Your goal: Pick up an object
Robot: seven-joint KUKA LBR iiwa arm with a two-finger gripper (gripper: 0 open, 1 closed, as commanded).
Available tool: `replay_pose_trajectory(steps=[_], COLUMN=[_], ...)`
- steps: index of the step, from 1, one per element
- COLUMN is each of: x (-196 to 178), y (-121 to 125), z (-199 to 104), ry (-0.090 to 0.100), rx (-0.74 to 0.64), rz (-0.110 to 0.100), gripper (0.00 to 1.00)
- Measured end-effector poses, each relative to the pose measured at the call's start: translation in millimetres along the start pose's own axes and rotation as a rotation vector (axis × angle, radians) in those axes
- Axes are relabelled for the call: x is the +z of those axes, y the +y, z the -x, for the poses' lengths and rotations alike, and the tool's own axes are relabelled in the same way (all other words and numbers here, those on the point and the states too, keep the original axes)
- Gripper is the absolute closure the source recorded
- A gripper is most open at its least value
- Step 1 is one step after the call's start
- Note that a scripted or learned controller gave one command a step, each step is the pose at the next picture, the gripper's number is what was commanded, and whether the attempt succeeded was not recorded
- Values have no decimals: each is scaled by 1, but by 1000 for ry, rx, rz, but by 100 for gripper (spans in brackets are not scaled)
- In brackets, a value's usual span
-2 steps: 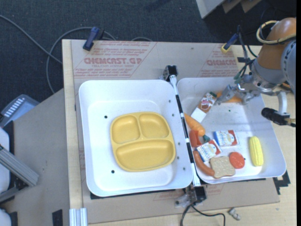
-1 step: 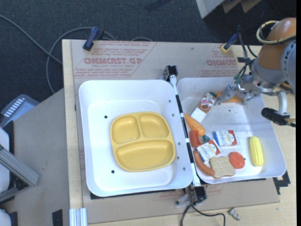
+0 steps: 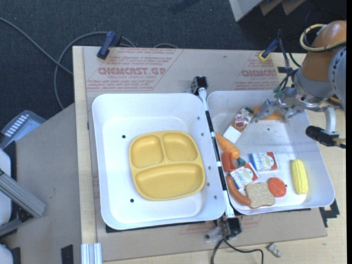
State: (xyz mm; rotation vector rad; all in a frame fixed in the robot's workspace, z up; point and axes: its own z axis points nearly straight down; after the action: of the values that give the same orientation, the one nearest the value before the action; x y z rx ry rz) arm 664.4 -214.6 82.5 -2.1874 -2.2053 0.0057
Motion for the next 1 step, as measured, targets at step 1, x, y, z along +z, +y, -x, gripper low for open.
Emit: replay_pose_trajectory(steps=[1], x=[0], y=[0], z=[0], ry=[0], rx=[0], rz=[0], gripper=[0])
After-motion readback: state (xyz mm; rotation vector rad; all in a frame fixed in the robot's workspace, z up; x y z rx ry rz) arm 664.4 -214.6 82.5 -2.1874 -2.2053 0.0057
